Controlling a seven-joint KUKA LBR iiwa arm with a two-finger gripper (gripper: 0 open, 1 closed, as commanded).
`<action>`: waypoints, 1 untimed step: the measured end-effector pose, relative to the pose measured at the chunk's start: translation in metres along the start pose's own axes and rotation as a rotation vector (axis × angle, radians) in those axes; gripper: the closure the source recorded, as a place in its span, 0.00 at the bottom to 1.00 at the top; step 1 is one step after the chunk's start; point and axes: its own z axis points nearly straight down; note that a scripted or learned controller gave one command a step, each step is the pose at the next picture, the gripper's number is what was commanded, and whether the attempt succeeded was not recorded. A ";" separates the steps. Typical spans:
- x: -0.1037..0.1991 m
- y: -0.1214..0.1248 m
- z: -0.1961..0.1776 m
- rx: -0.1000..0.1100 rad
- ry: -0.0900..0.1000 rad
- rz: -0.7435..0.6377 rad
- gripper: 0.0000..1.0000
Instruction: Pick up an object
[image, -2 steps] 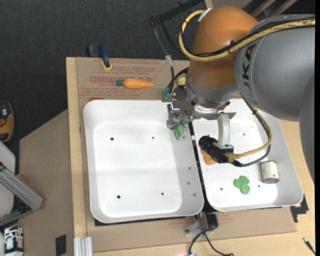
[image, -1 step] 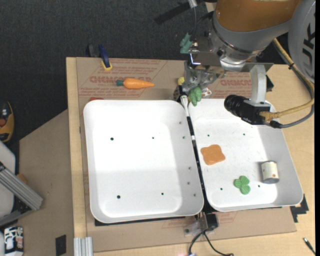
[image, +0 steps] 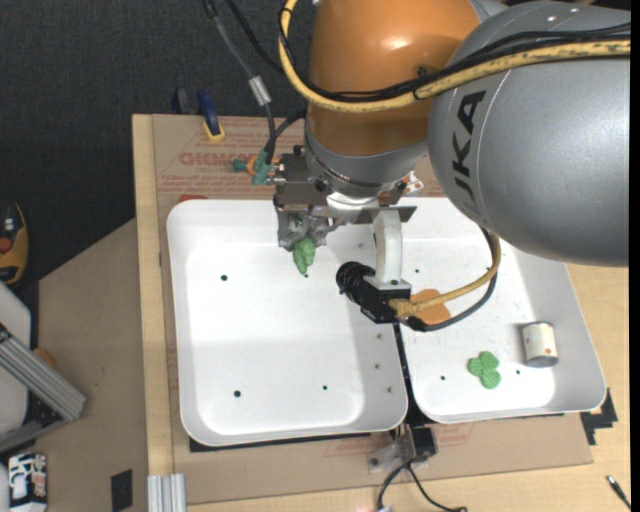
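My gripper (image: 303, 243) hangs over the back of the left bin (image: 200, 300), under the arm's orange band. A small green object (image: 304, 260) sticks out from between its fingers, and the gripper is shut on it. The object appears to be lifted just above the bin floor. In the right bin (image: 570, 390), a second green lumpy object (image: 486, 370) lies near the front. A short white cylinder (image: 540, 343) lies to its right.
A black and orange cable fitting (image: 385, 298) hangs from the arm over the divide between the bins. The arm's grey body covers the back of the right bin. A blue and yellow clamp (image: 210, 118) sits on the cardboard behind the left bin.
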 end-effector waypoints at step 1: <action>-0.003 0.001 -0.014 -0.007 0.001 0.004 1.00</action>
